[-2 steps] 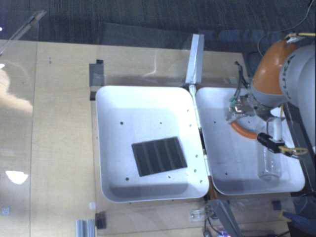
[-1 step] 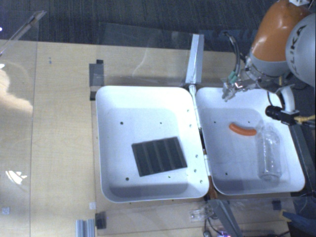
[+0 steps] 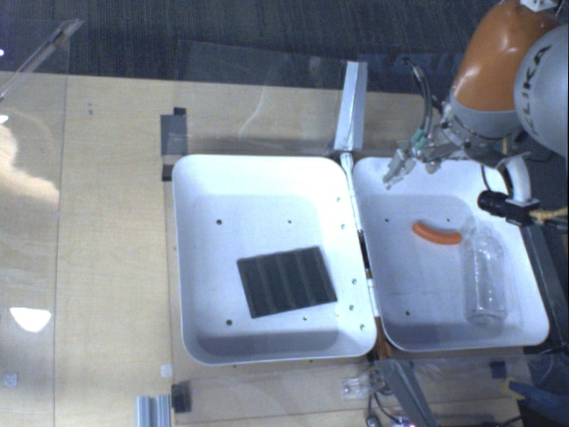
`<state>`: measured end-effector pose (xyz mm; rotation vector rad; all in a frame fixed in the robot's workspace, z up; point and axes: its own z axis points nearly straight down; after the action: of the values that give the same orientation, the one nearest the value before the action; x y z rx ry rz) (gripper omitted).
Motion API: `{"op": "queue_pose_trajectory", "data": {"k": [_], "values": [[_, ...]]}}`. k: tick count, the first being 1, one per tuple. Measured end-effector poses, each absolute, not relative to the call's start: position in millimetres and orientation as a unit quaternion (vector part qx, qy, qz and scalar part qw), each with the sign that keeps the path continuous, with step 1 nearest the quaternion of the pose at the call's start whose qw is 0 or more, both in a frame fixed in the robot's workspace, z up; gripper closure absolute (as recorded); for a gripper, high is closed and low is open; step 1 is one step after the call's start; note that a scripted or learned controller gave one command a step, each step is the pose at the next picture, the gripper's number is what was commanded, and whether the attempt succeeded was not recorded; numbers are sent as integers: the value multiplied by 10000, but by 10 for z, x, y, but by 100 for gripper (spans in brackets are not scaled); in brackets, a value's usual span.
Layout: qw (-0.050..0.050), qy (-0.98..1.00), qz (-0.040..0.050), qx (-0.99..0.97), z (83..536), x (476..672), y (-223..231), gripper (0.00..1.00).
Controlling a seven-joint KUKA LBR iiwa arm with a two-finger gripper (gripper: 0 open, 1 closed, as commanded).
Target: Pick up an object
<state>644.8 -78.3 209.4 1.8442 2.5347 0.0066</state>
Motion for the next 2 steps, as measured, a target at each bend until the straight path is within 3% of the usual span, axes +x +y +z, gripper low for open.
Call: {"op": "queue_pose_trajectory", "data": {"k": [1,2], "values": [[36,8543,19,5198,891,6316,-1290,0],[48,8433,20,5374,890,6142,-1617,0]]}}
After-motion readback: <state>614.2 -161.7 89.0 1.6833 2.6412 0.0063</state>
